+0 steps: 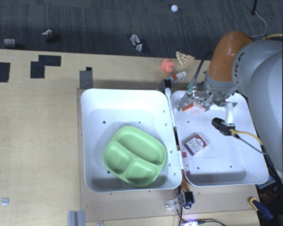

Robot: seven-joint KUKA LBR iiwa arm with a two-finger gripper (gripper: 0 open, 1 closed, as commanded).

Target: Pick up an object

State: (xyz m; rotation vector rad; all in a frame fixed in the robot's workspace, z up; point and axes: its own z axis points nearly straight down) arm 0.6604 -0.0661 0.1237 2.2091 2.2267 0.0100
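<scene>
camera view: nearest the cam & well off to view-left of the pincer (195, 102), a green divided plate (135, 154) lies face up in the left bin (88, 132), 3 compartments showing, toward that bin's near side. in the right bin (230, 163), a red-white packet (196, 144) lies flat on the floor, on the cam side of the pincer, near it but apart.

the pincer sits low over the right bin's far view-left corner, on the grey arm (261, 70) w/ orange band coming in from view-right. can't tell if the pincer is apart or together. an orange-white piece (189, 107) lies right at the pincer's view-left side, partly hidden; can't tell if it's touched or gripped.

past the pincer, outside the bins on the bench: a small tube (177, 77) just beyond the rim, then a pink ball (167, 65) & a pale wedge (185, 58). farthest, on dark carpet: a crumpled bit (136, 42) & a white ball (174, 7).
</scene>
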